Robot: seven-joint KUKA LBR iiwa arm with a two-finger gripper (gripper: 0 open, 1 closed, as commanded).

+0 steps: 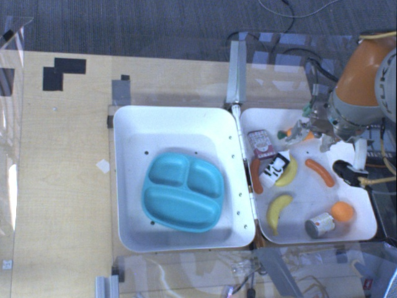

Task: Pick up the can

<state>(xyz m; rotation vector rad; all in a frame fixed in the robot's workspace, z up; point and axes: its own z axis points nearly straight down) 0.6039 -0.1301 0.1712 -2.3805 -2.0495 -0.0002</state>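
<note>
Silver and lying on its side, the can [320, 225] sat in the lower right of the frame, near the front edge of the right bin [370, 228], with an orange [342, 212] just beside it to the right and a banana [278, 210] a little to its left. Higher in the same bin lay a red sausage [320, 172], a black-and-white packet [272, 168] over a second banana [288, 174], and a small red-brown carton [260, 143]. The gripper [313, 129] hung over the upper part of that bin, well apart from the can; whether its fingers were apart or closed could not be told, and nothing was seen in them. At centre frame, the left bin [133, 129] held a blue divided tray [183, 191].
</note>
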